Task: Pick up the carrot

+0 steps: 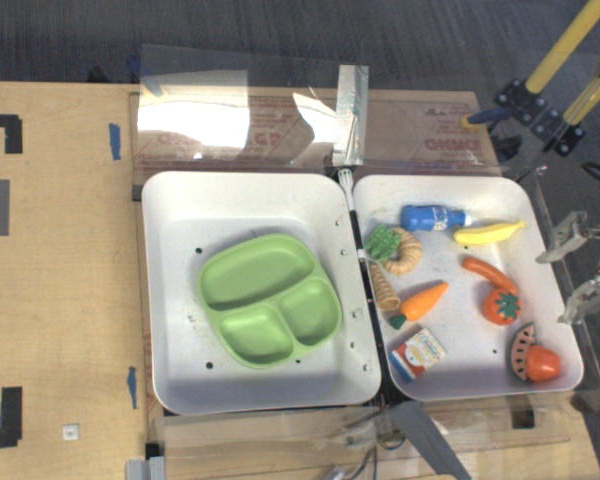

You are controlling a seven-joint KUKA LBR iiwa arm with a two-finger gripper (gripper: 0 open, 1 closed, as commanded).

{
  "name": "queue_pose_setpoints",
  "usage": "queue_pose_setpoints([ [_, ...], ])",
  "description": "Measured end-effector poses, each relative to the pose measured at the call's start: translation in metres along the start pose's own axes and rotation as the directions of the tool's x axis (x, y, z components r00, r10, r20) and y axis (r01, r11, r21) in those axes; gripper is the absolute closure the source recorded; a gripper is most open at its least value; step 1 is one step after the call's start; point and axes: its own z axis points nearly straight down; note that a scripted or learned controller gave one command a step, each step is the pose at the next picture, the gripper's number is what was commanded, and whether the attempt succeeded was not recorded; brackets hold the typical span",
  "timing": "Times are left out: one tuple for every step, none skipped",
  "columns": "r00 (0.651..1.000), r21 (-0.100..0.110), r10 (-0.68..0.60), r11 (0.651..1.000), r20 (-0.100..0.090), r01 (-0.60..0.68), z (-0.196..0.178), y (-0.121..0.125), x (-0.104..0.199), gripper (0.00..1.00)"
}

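The carrot (pixel 421 302) is orange with a small green top at its lower-left end. It lies slanted near the middle of the right bin (pixel 460 378), between an ice-cream cone (pixel 383 289) on its left and a tomato (pixel 501 307) on its right. Nothing touches or covers the carrot.
The right bin also holds broccoli (pixel 384 241), a bagel (pixel 408 251), a blue bottle (pixel 432 217), a banana (pixel 489 233), a red chili (pixel 484 270), a small carton (pixel 417 354) and a watermelon slice (pixel 523 348). The left bin (pixel 170 218) bears a green divided plate (pixel 270 297).
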Motion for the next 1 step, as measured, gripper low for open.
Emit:
queue_pose_setpoints([
  [0.997, -0.006, -0.071, 0.997, -0.011, 0.071, 0.1635, 0.0257, -0.0162, 0.00],
])
